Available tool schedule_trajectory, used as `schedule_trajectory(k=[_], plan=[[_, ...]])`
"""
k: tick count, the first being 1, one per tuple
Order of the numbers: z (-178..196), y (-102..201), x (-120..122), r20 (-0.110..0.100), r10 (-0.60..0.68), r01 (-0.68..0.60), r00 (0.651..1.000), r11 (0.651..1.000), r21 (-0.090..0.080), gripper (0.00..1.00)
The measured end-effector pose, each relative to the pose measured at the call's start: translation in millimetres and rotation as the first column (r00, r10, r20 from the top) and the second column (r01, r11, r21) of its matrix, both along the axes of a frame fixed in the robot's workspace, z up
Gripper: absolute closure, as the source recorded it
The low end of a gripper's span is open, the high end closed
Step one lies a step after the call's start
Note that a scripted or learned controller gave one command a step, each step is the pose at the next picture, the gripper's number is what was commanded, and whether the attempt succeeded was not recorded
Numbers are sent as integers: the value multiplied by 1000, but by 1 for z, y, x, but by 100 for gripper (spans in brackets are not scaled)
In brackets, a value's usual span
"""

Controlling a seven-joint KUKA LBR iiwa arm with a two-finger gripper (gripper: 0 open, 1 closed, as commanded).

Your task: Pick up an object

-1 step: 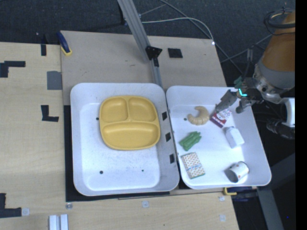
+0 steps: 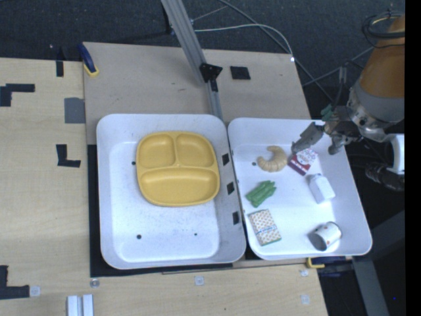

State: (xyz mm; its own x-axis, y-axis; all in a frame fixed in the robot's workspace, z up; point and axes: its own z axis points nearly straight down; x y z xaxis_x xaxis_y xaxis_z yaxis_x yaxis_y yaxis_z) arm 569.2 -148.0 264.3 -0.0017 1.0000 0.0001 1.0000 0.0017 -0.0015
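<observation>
Camera view is showing our gripper (image 2: pixel 320 139) hanging spread over the right bin (image 2: pixel 348 196), pinching nothing. We are seeing a croissant (image 2: pixel 273 158), green beans (image 2: pixel 261 192), a patterned packet (image 2: pixel 264 226), a white block (image 2: pixel 321 188) and a cup (image 2: pixel 325 236) lying there; the yellow tray (image 2: pixel 177 168) is sitting in the left bin (image 2: pixel 118 196).

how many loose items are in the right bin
6: croissant near the top; red-and-white packet beside it under the gripper; white block; green beans; patterned pouch; cup in the near right corner. The arm could hide more.
</observation>
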Motion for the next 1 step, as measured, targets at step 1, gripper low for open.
schedule_trajectory(k=[1], plan=[[-45,6,-3,-4,0,0,1000,1000,0,0]])
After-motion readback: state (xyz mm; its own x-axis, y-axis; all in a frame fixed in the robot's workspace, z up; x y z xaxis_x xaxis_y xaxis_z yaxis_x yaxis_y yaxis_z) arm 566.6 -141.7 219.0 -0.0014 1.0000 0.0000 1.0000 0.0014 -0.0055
